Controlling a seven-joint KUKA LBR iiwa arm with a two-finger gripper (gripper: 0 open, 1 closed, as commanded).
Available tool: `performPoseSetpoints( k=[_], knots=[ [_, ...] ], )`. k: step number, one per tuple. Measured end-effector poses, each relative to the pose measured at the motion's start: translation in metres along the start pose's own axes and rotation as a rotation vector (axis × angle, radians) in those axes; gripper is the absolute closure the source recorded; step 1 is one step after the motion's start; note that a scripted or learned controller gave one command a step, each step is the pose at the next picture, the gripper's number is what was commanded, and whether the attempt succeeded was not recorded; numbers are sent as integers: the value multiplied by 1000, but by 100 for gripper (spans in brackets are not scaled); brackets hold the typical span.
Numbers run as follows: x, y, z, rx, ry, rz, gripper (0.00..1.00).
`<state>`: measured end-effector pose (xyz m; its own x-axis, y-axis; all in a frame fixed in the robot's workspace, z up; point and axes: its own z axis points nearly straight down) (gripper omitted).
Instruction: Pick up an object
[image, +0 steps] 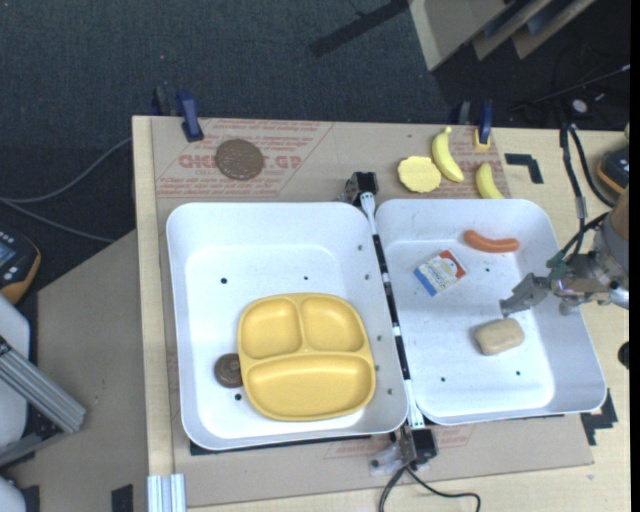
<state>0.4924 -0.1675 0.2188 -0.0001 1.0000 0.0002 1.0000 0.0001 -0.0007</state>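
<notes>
In the right bin (560, 385) lie a tan bread-like lump (498, 337), a small red, white and blue carton (440, 272) and an orange-red sausage (491, 241). My gripper (545, 300) comes in over the bin's right side, just above and to the right of the tan lump. Its fingers (522, 294) stand open with nothing between them. The left bin (200, 260) holds a yellow divided plate (305, 355) and a small brown disc (229, 370) at the plate's left edge.
On the bench behind the bins lie two bananas (448, 155) (488, 181), a yellow round piece (420, 174) and a brown disc (239, 158). Blue clamps (188, 113) (484, 120) grip the far edge. A black cable (575, 190) hangs near the arm.
</notes>
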Motion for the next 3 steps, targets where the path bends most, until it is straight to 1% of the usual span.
performPoseSetpoints(
  k=[1,2,3],
  knots=[
    [-11,27,94,5,2,0,0],
    [2,23,137,6,3,0,0],
    [1,25,124,-2,-1,1,100]
  ],
)
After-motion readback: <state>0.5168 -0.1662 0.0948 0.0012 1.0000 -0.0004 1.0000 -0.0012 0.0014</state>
